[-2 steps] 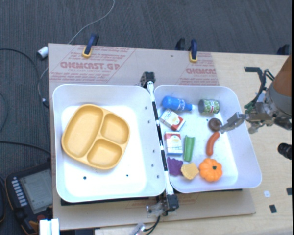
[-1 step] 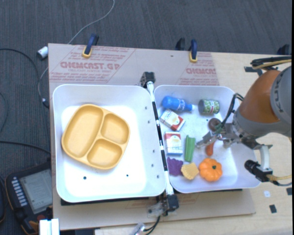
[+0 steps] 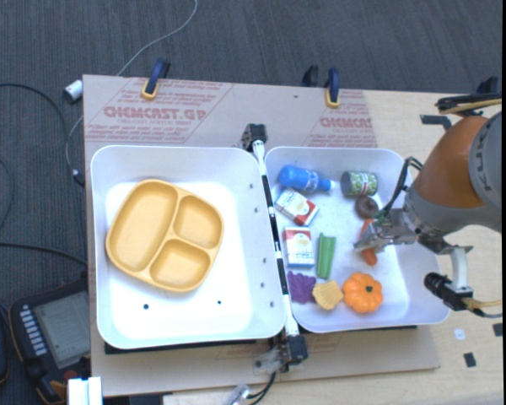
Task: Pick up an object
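Observation:
My gripper is low inside the right bin, near its right wall, with the orange-banded arm behind it. Just under the gripper lies a small orange piece, partly hidden by it. A brown round object sits just above the gripper. Also in this bin are a blue bottle, a green can, two red-and-white cartons, a green stick, purple grapes, a tan cracker and an orange pumpkin.
The left bin holds a yellow divided plate. A metal divider rail runs between the bins. Clamps hold the board at the back, and cables lie on the floor at left.

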Motion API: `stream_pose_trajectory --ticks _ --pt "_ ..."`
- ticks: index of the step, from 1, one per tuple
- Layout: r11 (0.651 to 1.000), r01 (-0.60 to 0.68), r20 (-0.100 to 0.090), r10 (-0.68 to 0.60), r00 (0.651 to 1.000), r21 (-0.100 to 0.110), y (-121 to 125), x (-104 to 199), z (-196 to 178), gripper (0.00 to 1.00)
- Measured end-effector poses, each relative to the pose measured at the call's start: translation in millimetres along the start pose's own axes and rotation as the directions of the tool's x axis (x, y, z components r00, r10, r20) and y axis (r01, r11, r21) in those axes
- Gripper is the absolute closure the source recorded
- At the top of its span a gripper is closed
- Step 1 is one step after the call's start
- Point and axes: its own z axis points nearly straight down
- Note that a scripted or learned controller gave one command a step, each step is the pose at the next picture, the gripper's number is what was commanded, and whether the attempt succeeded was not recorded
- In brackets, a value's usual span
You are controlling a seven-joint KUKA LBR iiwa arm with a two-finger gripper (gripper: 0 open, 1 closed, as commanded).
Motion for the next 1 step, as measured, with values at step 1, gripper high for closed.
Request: stream_pose_trajectory --ticks 1 --pt "1.000 0.002 -0.002 -0.002 1.000 0.007 -2.4 67.5 -92.5 1.00"
